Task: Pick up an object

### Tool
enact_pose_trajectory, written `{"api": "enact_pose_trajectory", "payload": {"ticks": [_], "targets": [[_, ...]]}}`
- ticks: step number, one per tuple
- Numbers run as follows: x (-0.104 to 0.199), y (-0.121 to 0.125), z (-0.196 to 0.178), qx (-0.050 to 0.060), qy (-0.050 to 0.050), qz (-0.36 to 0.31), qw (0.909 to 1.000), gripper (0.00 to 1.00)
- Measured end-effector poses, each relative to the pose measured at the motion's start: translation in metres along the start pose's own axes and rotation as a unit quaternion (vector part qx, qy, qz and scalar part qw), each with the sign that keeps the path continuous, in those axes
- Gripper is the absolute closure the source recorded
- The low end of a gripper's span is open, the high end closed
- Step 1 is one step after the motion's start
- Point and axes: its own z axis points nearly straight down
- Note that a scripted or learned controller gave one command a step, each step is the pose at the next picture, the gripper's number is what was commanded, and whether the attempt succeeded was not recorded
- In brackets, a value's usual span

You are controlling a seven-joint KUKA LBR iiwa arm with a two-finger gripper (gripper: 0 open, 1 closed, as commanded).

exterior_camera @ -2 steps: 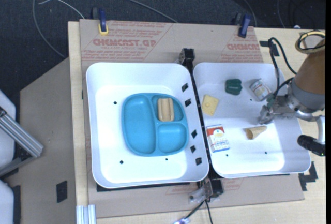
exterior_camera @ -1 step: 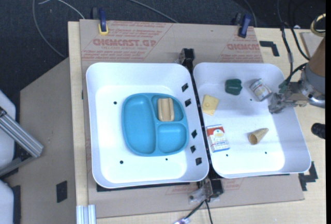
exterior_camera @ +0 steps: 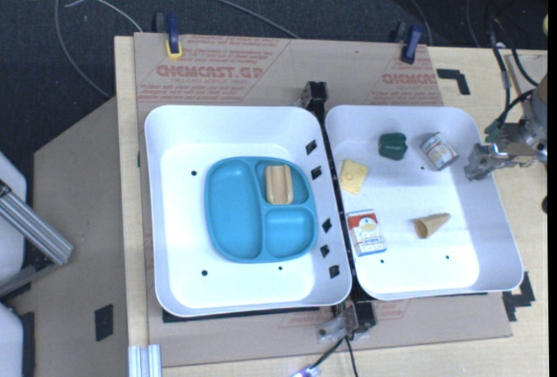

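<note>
The right bin (exterior_camera: 487,271) holds a dark green object (exterior_camera: 392,144), a small silvery can (exterior_camera: 436,151), a yellow cheese wedge (exterior_camera: 352,176), a red and white box (exterior_camera: 366,232) and a tan cone (exterior_camera: 431,225). In the left bin (exterior_camera: 174,279) lies a blue divided plate (exterior_camera: 235,218) with a tan block (exterior_camera: 278,184) in its upper right compartment. My gripper (exterior_camera: 484,164) hangs over the right rim of the right bin, just right of the silvery can and apart from it. Nothing shows in its grasp.
The bins sit side by side on a cardboard-covered bench, with black clips along the seam between them (exterior_camera: 319,192). Blue clamps (exterior_camera: 174,43) hold the board at the back. Cables run over the dark floor behind the bench.
</note>
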Motion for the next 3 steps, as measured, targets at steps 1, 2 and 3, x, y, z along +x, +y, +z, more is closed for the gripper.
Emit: {"api": "enact_pose_trajectory", "payload": {"ticks": [1, 2, 3], "targets": [[0.0, 0.001, -0.032, 0.0, 0.0, 0.0, 1.0, 1.0], [0.05, 0.005, -0.041, 0.002, 0.002, -0.002, 1.0, 1.0], [0.107, 0.005, -0.027, 0.004, 0.002, -0.002, 1.0, 1.0]]}}
